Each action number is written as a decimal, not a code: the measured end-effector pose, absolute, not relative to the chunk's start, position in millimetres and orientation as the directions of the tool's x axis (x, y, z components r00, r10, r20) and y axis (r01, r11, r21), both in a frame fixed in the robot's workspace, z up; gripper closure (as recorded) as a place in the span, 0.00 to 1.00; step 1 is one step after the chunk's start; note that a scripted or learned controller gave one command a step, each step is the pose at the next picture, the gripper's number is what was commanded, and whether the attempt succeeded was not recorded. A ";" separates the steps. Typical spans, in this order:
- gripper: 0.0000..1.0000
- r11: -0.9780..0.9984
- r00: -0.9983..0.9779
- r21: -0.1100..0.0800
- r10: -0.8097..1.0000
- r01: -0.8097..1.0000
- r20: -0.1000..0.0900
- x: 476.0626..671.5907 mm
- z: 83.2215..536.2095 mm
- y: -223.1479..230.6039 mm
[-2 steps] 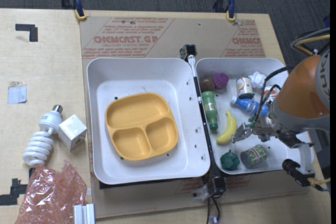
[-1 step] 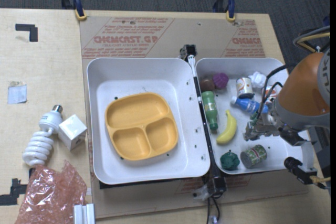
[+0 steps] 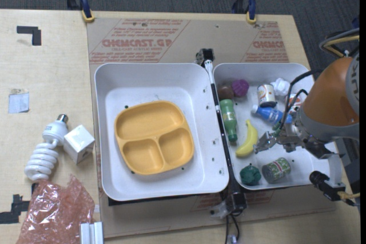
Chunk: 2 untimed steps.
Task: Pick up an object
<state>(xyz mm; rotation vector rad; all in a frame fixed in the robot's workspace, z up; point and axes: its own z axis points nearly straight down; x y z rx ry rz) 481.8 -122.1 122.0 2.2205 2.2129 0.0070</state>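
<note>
The gripper point(image 3: 273, 142) hangs low in the right bin point(image 3: 297, 72), and whether it is spread or clenched cannot be told, nothing being visibly caught in it; the nearest candidate is the banana point(image 3: 248, 139), just beside it toward the bin divider, probably a light, stiff plastic toy with a smooth, slippery skin, best pinched across its thick middle; just below the gripper lies a small can point(image 3: 277, 169), rigid and apt to roll; farther past the banana rests a green bottle point(image 3: 229, 118), likewise round and slick.
</note>
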 end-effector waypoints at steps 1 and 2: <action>0.00 -0.001 0.001 -0.001 1.000 1.000 0.000 477.3 92.2 -98.2; 1.00 -0.003 0.003 0.001 1.000 1.000 0.000 478.5 102.1 -98.8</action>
